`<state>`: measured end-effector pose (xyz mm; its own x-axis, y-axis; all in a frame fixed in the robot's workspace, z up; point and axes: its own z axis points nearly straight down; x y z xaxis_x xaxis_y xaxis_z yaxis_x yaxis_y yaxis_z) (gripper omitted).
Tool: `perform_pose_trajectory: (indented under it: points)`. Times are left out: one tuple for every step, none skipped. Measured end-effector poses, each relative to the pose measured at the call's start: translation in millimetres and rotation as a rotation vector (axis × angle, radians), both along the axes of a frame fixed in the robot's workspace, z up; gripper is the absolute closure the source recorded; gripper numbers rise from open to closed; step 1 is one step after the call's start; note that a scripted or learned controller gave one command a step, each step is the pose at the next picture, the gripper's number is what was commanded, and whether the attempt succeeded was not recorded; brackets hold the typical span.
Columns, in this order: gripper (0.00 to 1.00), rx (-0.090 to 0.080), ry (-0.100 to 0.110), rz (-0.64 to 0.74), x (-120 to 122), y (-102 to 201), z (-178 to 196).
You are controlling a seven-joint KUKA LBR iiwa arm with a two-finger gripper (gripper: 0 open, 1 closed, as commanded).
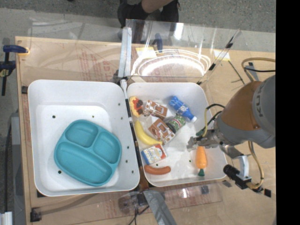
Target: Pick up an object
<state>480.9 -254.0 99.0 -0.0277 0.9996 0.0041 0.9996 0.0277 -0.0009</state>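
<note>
Hovering over right bin (213, 175), gripper (200, 144) just above carrot (201, 158) at lower right | jaw state cannot be told | step: approach | next: descend, close on carrot.

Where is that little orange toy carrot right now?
The orange toy carrot lies in the right white bin, near its lower right corner, just below the gripper and right of the brown toy sausage.

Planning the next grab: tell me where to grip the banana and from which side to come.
Grip the banana at its middle, coming straight down, fingers across its width. It lies flat along the right bin's left wall, curved, with a brown carton close on its right, so the gap there looks tight.
</note>
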Motion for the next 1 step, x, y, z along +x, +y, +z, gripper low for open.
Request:
perform_pose_trajectory:
  points:
    - [0.00,0.002,0.000,0.002,0.5,1.0,0.2]
